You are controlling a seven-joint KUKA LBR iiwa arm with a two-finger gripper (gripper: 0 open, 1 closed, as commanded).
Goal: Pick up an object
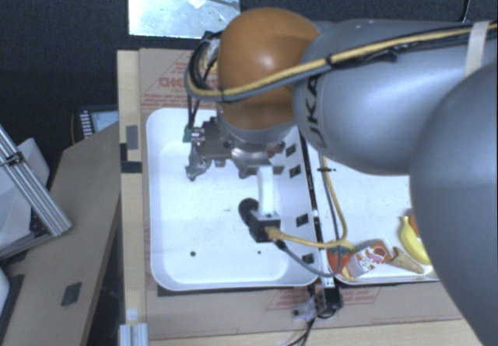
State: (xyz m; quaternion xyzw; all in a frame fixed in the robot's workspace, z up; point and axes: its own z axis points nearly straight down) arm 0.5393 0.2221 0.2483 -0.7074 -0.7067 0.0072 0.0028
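My gripper (201, 159) hangs low over the far left part of the left white bin (183, 220), under the arm's orange band (261, 64). The wrist and its cables hide much of it. I see nothing held in it. In the right bin (366, 204), near its front edge, lie a yellow banana (412, 240), a red and white packet (364, 260) and a tan cone-shaped piece (406, 261). The grey arm covers most of that bin.
A black connector (250, 214) on a yellow cable dangles from the wrist above the left bin's floor. Both bins rest on cardboard (163, 80). A metal frame (31, 197) stands off the bench at the left.
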